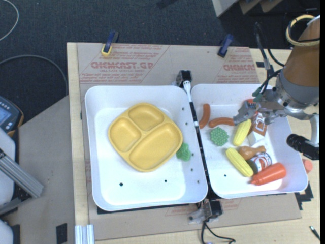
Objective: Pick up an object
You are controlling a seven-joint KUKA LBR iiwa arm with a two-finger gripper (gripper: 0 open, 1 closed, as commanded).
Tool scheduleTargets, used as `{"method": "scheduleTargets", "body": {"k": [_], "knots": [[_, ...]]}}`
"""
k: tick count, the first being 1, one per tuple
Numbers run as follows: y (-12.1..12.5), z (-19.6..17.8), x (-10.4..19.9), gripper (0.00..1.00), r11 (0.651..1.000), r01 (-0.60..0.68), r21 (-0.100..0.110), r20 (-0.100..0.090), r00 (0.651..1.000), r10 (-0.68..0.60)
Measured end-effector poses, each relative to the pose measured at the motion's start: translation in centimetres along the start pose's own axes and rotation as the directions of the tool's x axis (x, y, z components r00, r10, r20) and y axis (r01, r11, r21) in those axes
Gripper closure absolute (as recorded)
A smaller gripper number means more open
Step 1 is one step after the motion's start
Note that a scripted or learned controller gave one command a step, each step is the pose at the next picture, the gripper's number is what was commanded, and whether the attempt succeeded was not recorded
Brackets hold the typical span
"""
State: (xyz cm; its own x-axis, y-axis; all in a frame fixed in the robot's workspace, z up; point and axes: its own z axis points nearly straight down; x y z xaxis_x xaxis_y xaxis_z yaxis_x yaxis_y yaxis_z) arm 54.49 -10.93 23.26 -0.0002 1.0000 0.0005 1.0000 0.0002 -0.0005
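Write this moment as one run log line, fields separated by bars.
gripper: above right bin, near corn cob | hold: none visible | left bin: yellow plate, green piece

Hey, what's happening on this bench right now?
A robot arm reaches in from the right, its gripper low over the right bin, among toy food: two corn cobs, two sausages, a carrot, a chicken drumstick and a green piece. It is trying to pick something up, but nothing is clearly held. The left bin holds a yellow divided plate.
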Motion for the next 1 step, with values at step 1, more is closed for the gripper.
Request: {"method": "scheduleTargets", "body": {"k": [1], "knots": [[0.25, 13.08, -2.49, 0.0, 1.0, 0.002, -0.012, 0.002, 1.0, -0.002]]}}
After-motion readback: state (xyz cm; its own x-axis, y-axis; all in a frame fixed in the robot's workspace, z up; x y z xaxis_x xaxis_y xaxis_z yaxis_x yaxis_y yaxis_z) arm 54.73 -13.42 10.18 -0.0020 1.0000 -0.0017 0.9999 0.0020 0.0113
